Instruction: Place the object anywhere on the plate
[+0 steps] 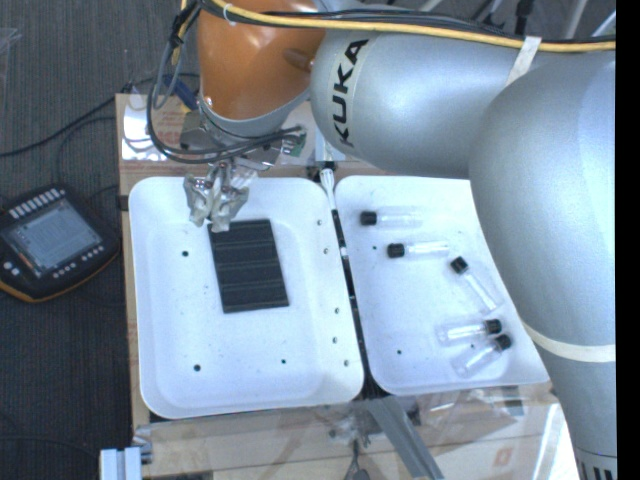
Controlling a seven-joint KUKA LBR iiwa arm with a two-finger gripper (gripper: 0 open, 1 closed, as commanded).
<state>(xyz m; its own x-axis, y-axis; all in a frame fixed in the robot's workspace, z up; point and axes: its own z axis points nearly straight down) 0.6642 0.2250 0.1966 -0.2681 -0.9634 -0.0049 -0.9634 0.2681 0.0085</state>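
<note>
The fingers (218,206) hang over the far end of the left bin (160,368), just beside the dark ribbed plate (249,264); how far open they are cannot be told. Five clear black-capped vials (472,330) lie well apart, in the right bin (420,368).

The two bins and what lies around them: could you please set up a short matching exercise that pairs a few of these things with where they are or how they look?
Things:
1. black ridged plate
2. clear vials with black caps
3. pendant with a screen
4. hand

Places:
A. scattered in the right bin
B. on the dark floor, left of the bench
C. lying flat in the left bin
D. over the far end of the left bin, at the plate's top edge

Pairs: 1-C, 2-A, 3-B, 4-D
</note>
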